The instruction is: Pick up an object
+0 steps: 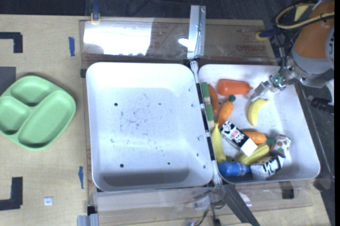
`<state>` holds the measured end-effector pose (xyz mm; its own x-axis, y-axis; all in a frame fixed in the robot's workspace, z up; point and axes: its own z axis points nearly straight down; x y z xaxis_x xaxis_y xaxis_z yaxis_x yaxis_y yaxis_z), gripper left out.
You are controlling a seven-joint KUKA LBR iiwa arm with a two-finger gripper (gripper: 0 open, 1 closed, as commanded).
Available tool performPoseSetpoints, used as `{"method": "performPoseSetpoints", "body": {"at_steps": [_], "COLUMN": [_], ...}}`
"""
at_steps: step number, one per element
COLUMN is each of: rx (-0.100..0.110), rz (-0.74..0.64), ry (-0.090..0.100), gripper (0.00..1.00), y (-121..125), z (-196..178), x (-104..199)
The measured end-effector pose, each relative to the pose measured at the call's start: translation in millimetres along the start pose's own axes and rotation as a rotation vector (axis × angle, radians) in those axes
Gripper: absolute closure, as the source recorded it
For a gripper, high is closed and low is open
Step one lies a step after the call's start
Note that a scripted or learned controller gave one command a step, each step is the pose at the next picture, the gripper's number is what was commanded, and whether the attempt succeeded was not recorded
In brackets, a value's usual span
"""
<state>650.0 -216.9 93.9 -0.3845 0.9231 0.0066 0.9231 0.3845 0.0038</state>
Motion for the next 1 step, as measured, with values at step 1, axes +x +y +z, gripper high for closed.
{"method": "performPoseSetpoints", "body": {"at_steps": [1], "rx": [0.020], "rz": [-0.004], "ry": [0.018], "gripper": [0.00], "y": [12.9], "z": [-0.9], "x": [-4.5]}}
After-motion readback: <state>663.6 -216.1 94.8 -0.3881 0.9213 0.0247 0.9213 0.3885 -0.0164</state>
